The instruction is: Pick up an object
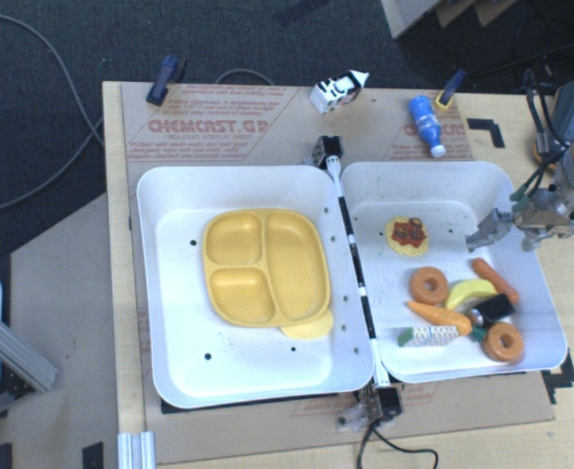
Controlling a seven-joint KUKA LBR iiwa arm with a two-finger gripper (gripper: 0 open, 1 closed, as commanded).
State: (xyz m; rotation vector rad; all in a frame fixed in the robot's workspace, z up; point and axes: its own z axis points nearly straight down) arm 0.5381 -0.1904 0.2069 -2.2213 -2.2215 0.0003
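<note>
In the right bin [463, 189] we log a pile of toy food: a small pizza [408, 234], two doughnuts [429, 285], a banana [467, 294] and a carrot [439, 315]. The pincer [492, 228] hovers at that bin's right rim, holding nothing we can see; its spread we cannot tell. The left bin [169, 262] on the counter [120, 145] carries a yellow divided plate [265, 267].

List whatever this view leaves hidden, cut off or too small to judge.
- Grey end effector in the camera view: too small and blurred to judge its grip.
- Pale yellow flat piece: mostly hidden under the yellow three-compartment plastic tray.
- Small black object in the right white bin: tucked among toy food, identity unclear.
</note>
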